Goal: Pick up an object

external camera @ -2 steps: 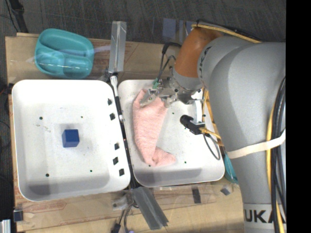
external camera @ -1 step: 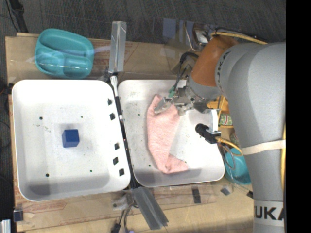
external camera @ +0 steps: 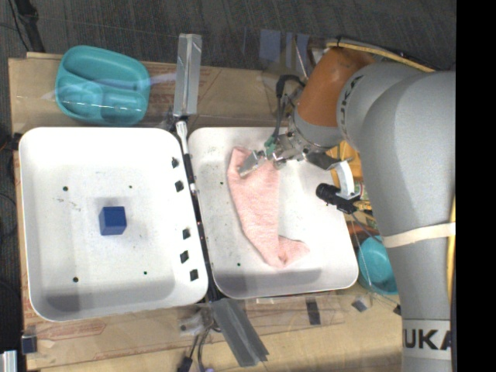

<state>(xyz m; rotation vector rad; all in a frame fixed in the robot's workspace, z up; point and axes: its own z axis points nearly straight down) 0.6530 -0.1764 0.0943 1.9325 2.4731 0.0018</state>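
Observation:
A pink cloth lies lengthwise in the right bin, running from its upper left down to its middle. My gripper is low over the cloth's top end, shut on a bunched corner of the fabric that shows between its fingers. A small blue cube sits alone in the left bin, far from the gripper.
A teal plastic dish rests on the bench behind the left bin. Another teal object sits at the right bin's right edge, beside the arm. The grey arm with its orange band covers the right bin's upper right corner.

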